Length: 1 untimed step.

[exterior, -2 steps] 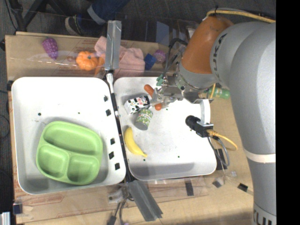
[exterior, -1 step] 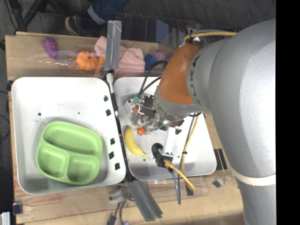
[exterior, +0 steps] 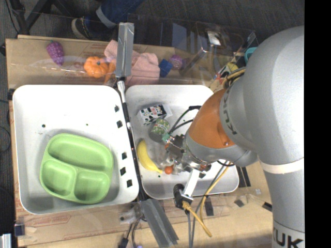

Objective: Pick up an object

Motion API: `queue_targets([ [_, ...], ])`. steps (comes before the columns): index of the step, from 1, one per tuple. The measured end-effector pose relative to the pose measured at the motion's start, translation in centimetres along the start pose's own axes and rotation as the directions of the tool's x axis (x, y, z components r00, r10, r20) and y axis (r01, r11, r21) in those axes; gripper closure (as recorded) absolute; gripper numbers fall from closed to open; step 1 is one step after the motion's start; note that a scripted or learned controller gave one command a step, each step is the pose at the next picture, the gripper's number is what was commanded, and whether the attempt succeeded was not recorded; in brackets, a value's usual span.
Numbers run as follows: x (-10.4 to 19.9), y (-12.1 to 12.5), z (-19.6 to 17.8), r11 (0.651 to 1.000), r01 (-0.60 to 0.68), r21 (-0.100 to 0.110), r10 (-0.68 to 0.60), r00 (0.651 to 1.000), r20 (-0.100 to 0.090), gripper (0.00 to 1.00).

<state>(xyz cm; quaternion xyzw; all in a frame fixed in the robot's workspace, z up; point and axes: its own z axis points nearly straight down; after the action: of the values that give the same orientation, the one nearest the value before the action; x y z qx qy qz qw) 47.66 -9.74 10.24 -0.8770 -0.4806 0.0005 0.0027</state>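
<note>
My gripper (exterior: 169,165) is down in the right bin (exterior: 176,94), under the arm's orange band and grey wrist. A yellow banana (exterior: 146,158) lies just left of it, near the bin's left wall. A small red-orange object (exterior: 168,170) sits right at the gripper's tip. A greenish round can or cup (exterior: 160,129) lies just above the gripper. A small patterned card or box (exterior: 152,112) lies further up in the same bin. The arm hides the right half of this bin.
The left bin (exterior: 31,102) holds a green divided plate (exterior: 76,168). Behind the bins lie a purple toy (exterior: 55,51), an orange pumpkin (exterior: 96,66), a pink cloth (exterior: 142,63) and a blue item (exterior: 165,67). Cables hang below the wrist at the bin's front edge.
</note>
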Motion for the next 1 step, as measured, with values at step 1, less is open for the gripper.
queue_targets([
  [1,7.19,0.22,-8.87,0.949,-0.316,-0.002,0.316,0.949,0.000,1.00],
])
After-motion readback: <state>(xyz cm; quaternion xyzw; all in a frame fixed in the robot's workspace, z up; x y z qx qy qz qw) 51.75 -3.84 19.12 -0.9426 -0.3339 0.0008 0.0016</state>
